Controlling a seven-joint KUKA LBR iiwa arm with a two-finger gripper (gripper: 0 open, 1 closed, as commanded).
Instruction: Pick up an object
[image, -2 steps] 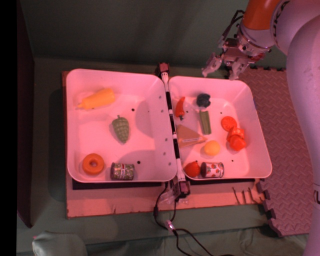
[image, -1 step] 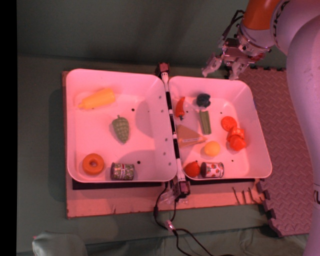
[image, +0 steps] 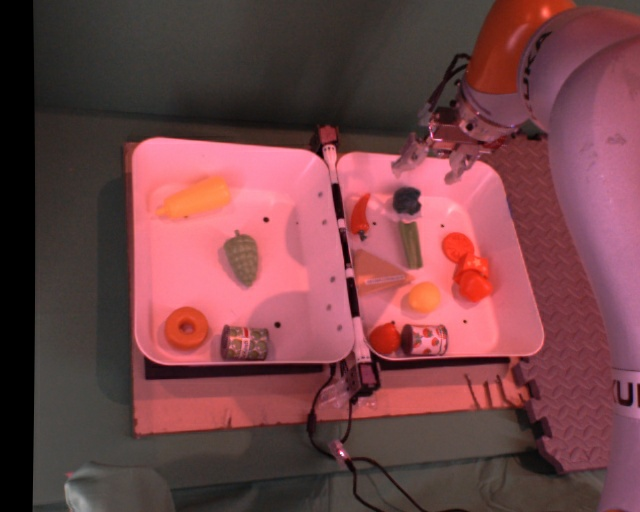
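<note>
While the tool (image: 434, 158) is hovering with its fingers spread apart and nothing between them over the far rim of the right bin (image: 520, 300), a descent from there is risking a strike on that rim or a miss, since the nearest candidate, a dark broccoli piece (image: 406, 201), is lying just inside and close to a green stick (image: 411, 243). The left bin (image: 150, 300) is holding a yellow vegetable (image: 195, 197), a green leafy piece (image: 241, 257), a can (image: 244, 343) and a ring (image: 186, 327), while the right one is carrying a sandwich wedge (image: 378, 271), tomato slices (image: 470, 270), a second can (image: 424, 340) and a lemon (image: 424, 296).
</note>
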